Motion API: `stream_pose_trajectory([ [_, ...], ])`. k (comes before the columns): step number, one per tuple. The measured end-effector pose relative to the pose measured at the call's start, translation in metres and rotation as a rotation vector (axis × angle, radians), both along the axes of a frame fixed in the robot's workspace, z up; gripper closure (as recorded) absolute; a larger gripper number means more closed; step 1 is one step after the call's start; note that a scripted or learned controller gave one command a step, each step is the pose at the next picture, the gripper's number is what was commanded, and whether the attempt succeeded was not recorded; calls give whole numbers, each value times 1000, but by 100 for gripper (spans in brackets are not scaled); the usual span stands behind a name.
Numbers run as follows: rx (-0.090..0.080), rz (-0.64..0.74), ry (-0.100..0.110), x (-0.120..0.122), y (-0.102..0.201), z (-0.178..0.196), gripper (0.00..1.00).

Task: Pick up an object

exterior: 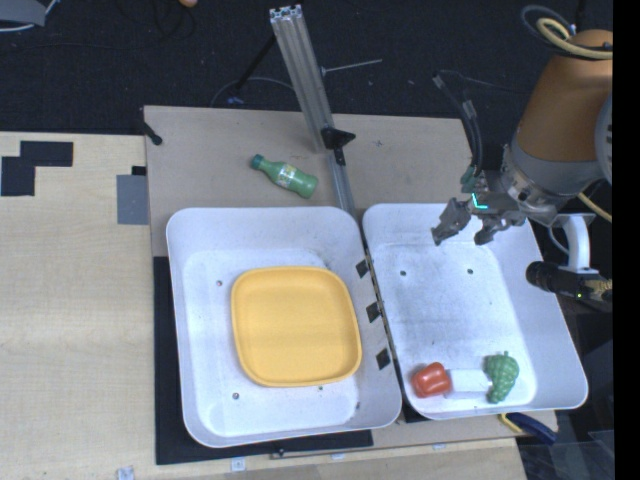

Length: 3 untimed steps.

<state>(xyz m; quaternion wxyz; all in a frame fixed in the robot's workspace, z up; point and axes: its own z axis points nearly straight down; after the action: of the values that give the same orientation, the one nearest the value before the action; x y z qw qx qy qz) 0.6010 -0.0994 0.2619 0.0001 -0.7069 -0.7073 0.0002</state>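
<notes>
My gripper (467, 229) hangs over the far edge of the right bin (455, 298), its two dark fingers spread apart with nothing between them. At that bin's near edge lie a red toy pepper (431, 379) and a green broccoli-like toy (501, 375), side by side with a gap between them. Both are well below the gripper in the view. A yellow square plate (296, 325) lies flat in the middle of the left bin (200, 258).
A small green bottle (285, 175) lies on its side on the bench behind the left bin. A slanted aluminium post (310, 78) rises behind the gap between the bins. Black clips (372, 308) sit along the divide.
</notes>
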Motion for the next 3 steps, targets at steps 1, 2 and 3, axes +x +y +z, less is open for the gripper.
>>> stream_pose_trajectory([
  [1, 0, 0, 0, 0, 0, 0, 0],
  [2, 0, 1, 5, 7, 4, -59, 0],
  [3, 0, 0, 4, 7, -2, -104, 0],
])
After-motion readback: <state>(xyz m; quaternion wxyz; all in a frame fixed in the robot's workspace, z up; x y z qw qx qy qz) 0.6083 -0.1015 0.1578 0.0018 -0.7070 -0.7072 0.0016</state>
